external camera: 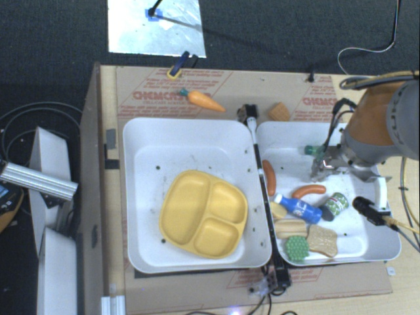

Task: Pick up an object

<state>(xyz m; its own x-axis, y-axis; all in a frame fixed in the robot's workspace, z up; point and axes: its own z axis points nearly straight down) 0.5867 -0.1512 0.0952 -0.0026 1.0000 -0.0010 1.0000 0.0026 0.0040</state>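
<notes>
The grey arm with its orange band [375, 113] reaches in from the right and bends down over the right shallow white bin [384, 245], its wrist tilted toward the bin's upper middle. The left shallow white bin [141, 195] holds a yellow three-compartment plastic tray [203, 212] lying flat near its centre. At the arm's tip the two-finger gripper [321, 169] hangs low over the right bin's floor, just above an orange-red toy sausage [308, 191]; whether its tips are spread or pressed together cannot be told at this angle, and nothing shows between them. Below the sausage lie a blue plastic bottle with a white cap [298, 208], a slice of toy bread [322, 241], a green-labelled can [336, 204] and a green round knobbly toy [296, 247]. An orange toy carrot [203, 100] rests on the cardboard behind the left bin.
</notes>
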